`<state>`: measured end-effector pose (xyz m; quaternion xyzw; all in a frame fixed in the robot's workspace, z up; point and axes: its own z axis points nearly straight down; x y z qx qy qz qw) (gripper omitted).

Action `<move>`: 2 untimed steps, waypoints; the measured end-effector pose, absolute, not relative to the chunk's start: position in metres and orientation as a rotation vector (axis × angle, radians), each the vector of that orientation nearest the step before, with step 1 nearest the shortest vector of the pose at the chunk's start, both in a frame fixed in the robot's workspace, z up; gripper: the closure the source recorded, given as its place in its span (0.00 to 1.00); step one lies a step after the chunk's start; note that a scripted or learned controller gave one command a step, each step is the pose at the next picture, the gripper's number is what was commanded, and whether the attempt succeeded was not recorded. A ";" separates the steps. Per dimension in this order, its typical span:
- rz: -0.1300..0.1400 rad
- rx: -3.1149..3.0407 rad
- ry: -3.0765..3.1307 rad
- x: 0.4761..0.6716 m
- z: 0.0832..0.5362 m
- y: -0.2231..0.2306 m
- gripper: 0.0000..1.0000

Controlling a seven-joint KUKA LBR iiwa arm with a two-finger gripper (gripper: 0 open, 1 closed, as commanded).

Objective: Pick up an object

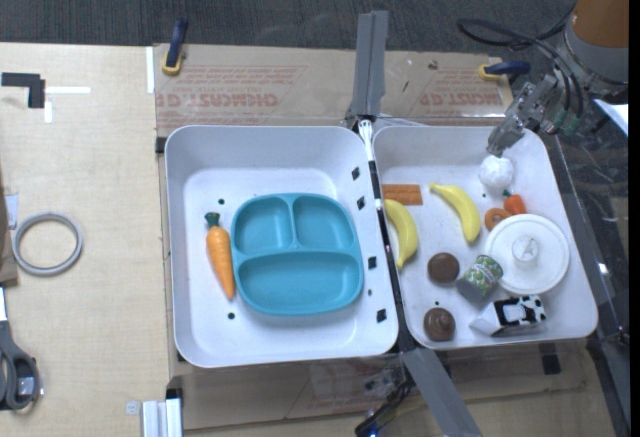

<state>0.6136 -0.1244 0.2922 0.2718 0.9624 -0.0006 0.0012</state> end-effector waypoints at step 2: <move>-0.002 1.047 2.964 0.605 0.158 -0.143 0.00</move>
